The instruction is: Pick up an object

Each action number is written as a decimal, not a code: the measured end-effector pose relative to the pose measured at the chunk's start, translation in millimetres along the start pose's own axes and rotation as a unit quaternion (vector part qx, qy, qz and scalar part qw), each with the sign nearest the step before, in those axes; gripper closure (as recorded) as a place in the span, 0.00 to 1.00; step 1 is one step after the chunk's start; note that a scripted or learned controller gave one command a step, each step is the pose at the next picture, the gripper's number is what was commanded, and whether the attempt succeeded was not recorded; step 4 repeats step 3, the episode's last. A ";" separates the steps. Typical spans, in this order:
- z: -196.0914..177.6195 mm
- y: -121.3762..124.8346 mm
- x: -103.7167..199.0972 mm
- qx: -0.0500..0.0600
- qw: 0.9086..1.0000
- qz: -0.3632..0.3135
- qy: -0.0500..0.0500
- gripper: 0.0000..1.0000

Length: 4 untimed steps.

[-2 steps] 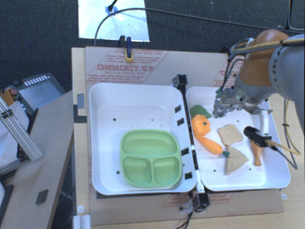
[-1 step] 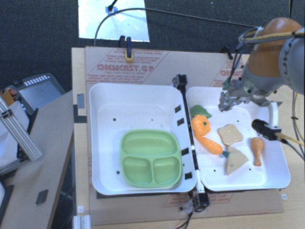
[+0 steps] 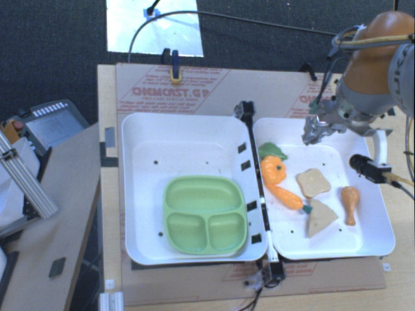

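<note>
Diagonally, the carrot (image 3: 285, 197) points toward the bin's (image 3: 363, 246) lower right.

A dark carpeted floor (image 3: 58, 37) surrounds the pale wooden surface (image 3: 107, 193), which carries a cardboard sheet (image 3: 188, 89) printed with red lettering. Well to the left of the gripper (image 3: 316, 133) and farther back, a shiny silver panel (image 3: 152, 18) lies on the floor, crossed by a black cable (image 3: 272, 23). At the far left sit a grey keypad device (image 3: 55, 125) and an aluminium rail (image 3: 26, 180).
</note>
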State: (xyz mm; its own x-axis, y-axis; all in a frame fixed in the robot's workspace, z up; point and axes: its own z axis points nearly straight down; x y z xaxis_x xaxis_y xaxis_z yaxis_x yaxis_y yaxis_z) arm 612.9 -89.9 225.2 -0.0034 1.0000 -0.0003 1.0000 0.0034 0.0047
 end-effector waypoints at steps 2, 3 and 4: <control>-1.1 20.9 117.6 0.001 1.000 -0.004 0.001 1.00; -5.6 24.4 180.4 0.001 1.000 -0.004 0.002 1.00; -5.6 24.4 180.4 0.001 1.000 -0.004 0.002 1.00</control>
